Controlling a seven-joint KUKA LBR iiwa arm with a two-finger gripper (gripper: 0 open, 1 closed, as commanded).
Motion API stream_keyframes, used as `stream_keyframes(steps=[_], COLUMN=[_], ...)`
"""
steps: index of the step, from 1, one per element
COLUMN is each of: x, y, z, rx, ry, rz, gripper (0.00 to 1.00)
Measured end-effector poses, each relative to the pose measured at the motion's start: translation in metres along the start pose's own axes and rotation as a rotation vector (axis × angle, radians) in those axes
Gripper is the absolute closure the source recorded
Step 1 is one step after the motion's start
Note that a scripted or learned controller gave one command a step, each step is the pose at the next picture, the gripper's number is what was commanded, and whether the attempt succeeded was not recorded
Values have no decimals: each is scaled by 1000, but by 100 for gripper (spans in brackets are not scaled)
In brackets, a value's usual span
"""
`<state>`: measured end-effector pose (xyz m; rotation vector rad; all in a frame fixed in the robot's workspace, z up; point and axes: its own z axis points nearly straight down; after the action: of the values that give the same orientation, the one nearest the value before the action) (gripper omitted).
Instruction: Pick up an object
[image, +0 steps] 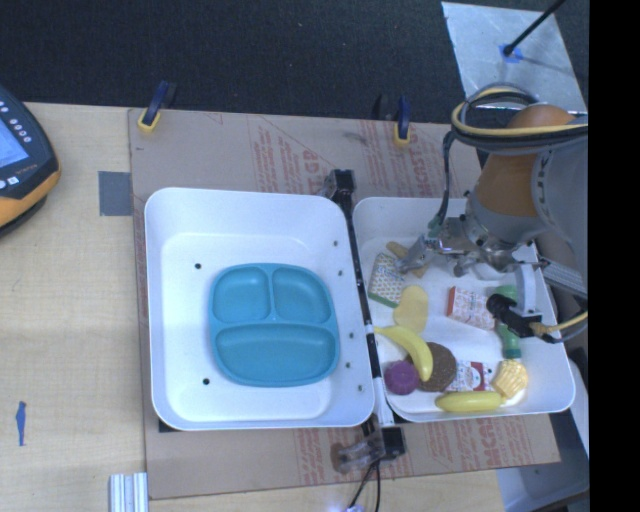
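Nothing lifted yet. Gripper (440, 250) low over right bin (562, 392), above toy food: banana (412, 347), corn (511, 379), snack packet (470, 306). Fingers' state impossible to tell. Grasp and lift remaining.

Two white bins (160, 300) are counted, side by side. One blue divided plate (273, 324) is seen in the left bin. In the right bin, two bananas (412, 347), one purple fruit (402, 377) and one corn cob (511, 379) are counted.
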<state>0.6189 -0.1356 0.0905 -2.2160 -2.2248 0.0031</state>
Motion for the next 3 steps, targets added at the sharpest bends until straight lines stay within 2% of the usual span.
stream_keyframes(steps=[1, 2, 3], x=[-34, 29, 21], y=[40, -24, 39], z=[-74, -30, -1], rx=[-7, 11, -4], ry=[-3, 4, -1], rz=[-1, -6, -4], gripper=[0, 0, 0])
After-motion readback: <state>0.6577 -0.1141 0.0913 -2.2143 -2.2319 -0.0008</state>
